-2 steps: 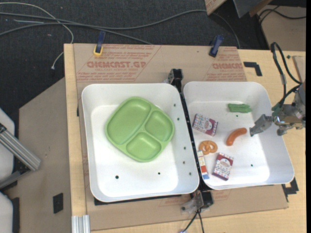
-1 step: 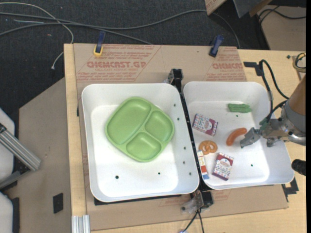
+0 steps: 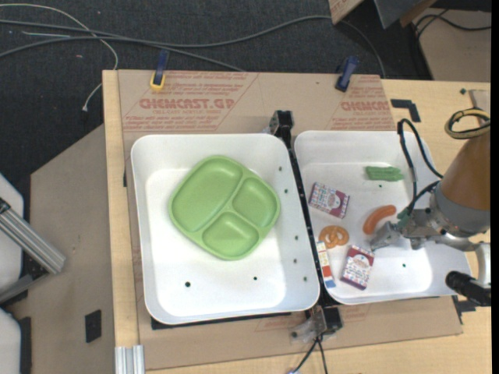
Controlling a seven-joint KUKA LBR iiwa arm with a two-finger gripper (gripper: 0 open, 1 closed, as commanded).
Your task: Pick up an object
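Two shallow white bins sit side by side on the surface [image 3: 125, 209], which is covered with a printed cardboard sheet. The left bin [image 3: 156, 279] carries a green divided plate [image 3: 224, 206] lying flat near its middle, turned so its corners point toward the bin's edges. The right bin [image 3: 405, 275] carries the small items. A green flat piece [image 3: 383, 174] lies toward its far edge. A small purple-and-white packet [image 3: 328, 199] lies near its left edge. An orange sausage-shaped piece [image 3: 379, 217] sits near the middle. A pretzel-shaped piece [image 3: 334, 236] lies beside the left edge, below the purple packet. A narrow white-and-red stick packet [image 3: 322, 262] lies along the left wall. A small red-and-white carton [image 3: 358, 268] sits tilted toward the near edge. The grey arm reaches in from the right, its orange band [image 3: 472, 178] above the right bin's right edge. The hand [image 3: 387, 234] is low over the bin, its tip just beside the orange sausage-shaped piece and just above the red-and-white carton. How far the hand is opened cannot be told from this angle, and nothing can be seen gripped in it. A black cable [image 3: 413, 158] loops from the arm over the far right part of the bin. Blue clamps [image 3: 347, 74] hold the sheet's far edge.
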